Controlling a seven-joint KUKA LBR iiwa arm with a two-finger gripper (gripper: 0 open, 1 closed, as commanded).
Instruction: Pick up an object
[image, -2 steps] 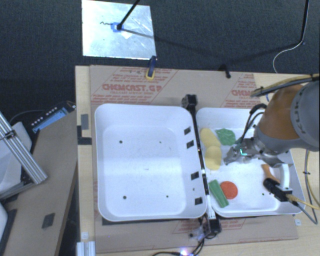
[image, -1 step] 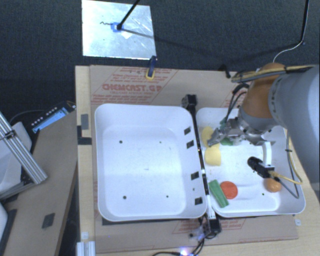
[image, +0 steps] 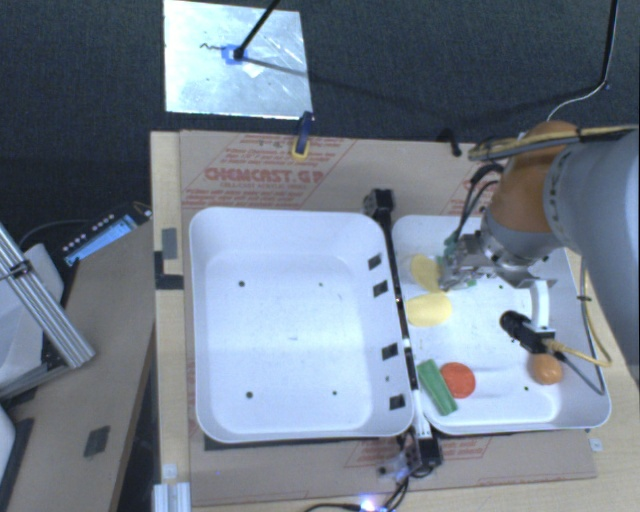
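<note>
My gripper (image: 453, 272) hangs low over the upper left part of the right bin (image: 500, 405). A small pale yellow piece (image: 425, 270) lies right beside it on its left, touching or nearly so. Just below sits a larger yellow lump (image: 430, 308). Along the bin's front lie a green block (image: 436, 386) and a red-orange disc (image: 459, 378), side by side. An orange ball (image: 546, 370) rests near the right wall. Nothing is visibly held.
The left bin (image: 215, 300) stands next to the right one, with a black hinge strip (image: 395, 300) between them. The grey arm (image: 590, 200) reaches in from the right above the right bin's far corner.
</note>
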